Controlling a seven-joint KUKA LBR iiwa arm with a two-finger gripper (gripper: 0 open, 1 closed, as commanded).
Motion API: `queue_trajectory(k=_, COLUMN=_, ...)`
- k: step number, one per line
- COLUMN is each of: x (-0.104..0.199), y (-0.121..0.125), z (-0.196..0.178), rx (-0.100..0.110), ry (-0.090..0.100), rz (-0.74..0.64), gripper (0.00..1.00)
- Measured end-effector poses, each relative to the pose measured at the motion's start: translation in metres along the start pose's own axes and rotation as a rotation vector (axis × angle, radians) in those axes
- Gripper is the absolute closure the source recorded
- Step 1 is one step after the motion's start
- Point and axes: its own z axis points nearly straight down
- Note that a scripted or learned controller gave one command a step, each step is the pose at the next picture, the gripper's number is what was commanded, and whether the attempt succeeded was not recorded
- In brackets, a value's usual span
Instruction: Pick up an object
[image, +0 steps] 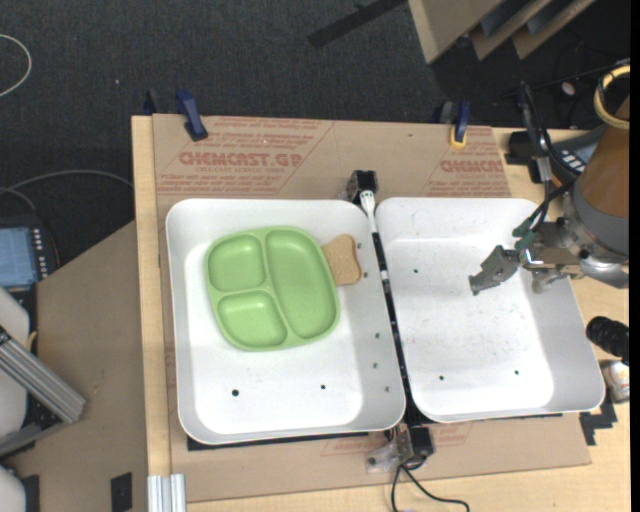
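**Grey gripper above the right bin, nothing held**

Grey gripper (492, 271) hovering at centre right of the frame over the right bin (470, 380), fingers spread, empty. Reaching in from the right edge. Approach step by appearance; next, crossing left to the green plate (270, 287) and tan object (343, 260) in the left bin (280, 400).

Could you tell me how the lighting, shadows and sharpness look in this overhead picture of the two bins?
Camera view: even, soft light; the green plate casts only a faint shadow in the left bin; no strong glare on the right bin; the gripper looks slightly blurred.
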Motion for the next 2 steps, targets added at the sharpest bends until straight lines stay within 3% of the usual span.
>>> queue_trajectory(k=1, x=0.022, y=0.005, z=-0.153, rx=-0.021, ry=-0.002, rz=-0.004, gripper=0.0)
queue_trajectory(k=2, x=0.081, y=-0.019, z=-0.263, rx=-0.017, ry=0.001, rz=-0.008, gripper=0.0)
